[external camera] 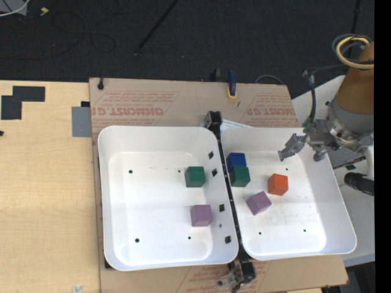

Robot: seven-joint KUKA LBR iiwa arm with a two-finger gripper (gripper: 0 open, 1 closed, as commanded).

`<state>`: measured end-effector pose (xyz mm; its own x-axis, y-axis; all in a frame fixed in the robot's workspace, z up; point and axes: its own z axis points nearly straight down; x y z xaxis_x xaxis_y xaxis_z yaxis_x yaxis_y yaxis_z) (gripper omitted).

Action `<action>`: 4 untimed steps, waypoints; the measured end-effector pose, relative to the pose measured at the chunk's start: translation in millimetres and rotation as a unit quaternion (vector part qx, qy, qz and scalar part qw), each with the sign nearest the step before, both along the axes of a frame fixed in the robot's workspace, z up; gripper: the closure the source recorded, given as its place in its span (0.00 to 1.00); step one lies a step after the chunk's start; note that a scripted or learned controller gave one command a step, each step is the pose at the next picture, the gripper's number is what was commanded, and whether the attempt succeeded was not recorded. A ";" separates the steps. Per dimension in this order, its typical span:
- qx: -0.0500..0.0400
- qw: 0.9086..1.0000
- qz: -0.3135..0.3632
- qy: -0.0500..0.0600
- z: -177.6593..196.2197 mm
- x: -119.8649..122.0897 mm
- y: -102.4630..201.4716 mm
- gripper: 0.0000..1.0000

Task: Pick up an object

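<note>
1. Step in hand, as I judge it: approach, nothing lifted yet; the pincer [303,146] hangs over the far right part of the right bin [333,224], on the arm [354,96] coming in from the right; it holds and touches nothing.
2. Pincer state: fingers look spread, w/ a clear gap btwn the two dark tips; no block btwn them.
3. Nearest candidate: red cube [278,184], just left of and nearer than the pincer, apart from it.
4. Further left in the same bin: purple block [258,202], tilted; a green cube [239,176] touching a blue cube [236,160] beside the divider.
5. Left bin [113,212]: a 2nd green cube [195,176] and a 2nd purple block [201,215], well apart from the pincer.
6. Next move, my guess: shift left and toward the near side over the red cube, descend w/ fingers straddling it, then close; risk is a finger landing on top of the cube.
</note>
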<state>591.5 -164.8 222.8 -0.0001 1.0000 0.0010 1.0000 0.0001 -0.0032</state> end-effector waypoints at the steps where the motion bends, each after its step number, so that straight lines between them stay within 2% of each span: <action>1: -0.001 1.000 -0.001 -0.003 -122.7 -29.2 27.8 0.00; 2: 0.000 1.000 -0.005 0.001 -115.7 -31.4 26.8 1.00; 3: -0.003 1.000 0.000 -0.004 -135.3 38.7 -38.9 1.00; 4: -0.001 1.000 0.002 -0.002 -134.6 53.9 -47.0 1.00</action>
